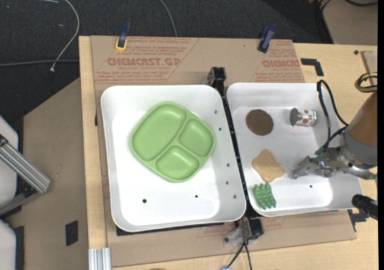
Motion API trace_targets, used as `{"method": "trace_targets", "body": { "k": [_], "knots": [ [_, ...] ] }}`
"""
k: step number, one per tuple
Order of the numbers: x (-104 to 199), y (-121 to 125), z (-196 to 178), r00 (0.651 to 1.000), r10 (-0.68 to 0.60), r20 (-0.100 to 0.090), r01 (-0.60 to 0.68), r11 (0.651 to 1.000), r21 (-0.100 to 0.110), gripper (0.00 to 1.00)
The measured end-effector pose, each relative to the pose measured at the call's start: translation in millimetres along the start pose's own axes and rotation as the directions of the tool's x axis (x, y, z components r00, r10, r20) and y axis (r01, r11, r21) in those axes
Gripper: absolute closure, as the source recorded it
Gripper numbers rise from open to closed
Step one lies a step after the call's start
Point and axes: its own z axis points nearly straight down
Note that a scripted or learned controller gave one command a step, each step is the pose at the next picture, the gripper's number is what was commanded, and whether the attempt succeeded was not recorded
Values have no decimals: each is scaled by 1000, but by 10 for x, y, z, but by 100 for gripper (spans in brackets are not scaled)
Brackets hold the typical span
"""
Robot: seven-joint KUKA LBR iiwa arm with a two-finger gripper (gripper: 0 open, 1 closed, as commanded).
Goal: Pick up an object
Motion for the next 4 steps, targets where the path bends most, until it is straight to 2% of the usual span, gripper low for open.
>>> {"method": "trace_targets", "body": {
  "k": [1,3,4],
  "knots": [
    [-4,10,-132,1000,0,2,0,1000,-5,100],
    [65,81,-1162,1000,-1,5,1,1000,-9,100],
    [64,90,-1421,1000,-1,5,1,1000,-8,100]
  ]
}}
